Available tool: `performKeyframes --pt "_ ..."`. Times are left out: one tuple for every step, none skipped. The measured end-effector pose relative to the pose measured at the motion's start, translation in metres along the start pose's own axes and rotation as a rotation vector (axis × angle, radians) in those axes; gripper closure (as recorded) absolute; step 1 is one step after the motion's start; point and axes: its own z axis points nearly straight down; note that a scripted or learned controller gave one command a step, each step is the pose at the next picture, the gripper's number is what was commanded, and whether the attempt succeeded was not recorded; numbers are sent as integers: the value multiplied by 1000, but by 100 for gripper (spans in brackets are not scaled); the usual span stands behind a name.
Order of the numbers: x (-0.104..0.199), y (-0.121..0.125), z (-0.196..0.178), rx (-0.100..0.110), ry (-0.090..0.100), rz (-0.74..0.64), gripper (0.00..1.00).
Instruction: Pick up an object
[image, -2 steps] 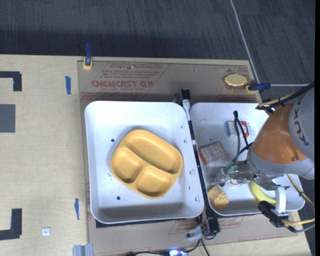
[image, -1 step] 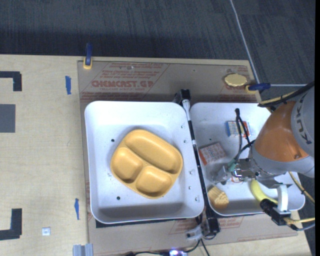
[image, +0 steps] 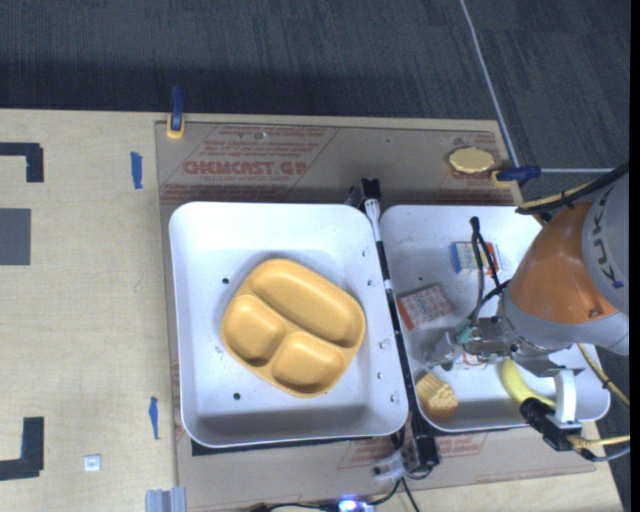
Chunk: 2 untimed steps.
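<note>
Pincer low in right bin, state unclear; yellow tray mid left bin.

Arm cut off at right edge, hides right bin partly.

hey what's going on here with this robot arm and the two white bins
A grey and orange robot arm reaches from the right into the right bin, its gripper low among small items: a red and white packet, a blue and white box, a tan piece and something yellow. I can't tell that anything is in its grasp yet. The left bin contains a yellow divided tray, lying untouched.
</note>
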Motion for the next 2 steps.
performKeyframes --pt "3 -2 10 5 1 1 0" --pt "2 -2 10 5 1 1 0"
